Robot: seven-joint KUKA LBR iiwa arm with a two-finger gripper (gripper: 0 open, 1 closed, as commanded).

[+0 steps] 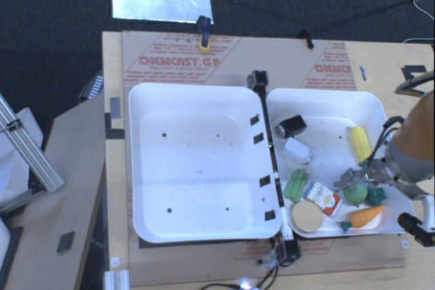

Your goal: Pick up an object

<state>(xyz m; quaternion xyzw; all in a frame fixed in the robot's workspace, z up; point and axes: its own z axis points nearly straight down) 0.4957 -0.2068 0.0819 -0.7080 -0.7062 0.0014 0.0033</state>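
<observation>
One hand by green ball, objects crowding right bin

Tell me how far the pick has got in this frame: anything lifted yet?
Done: the arm has reached into the right bin, with the gripper low among the toys beside the round green item. In hand: nothing is visibly between its fingers; the view is too cluttered to judge. Left: a confirmed grasp and a lift. The corn, carrot and round tan disc all lie on the bin floor.
</observation>
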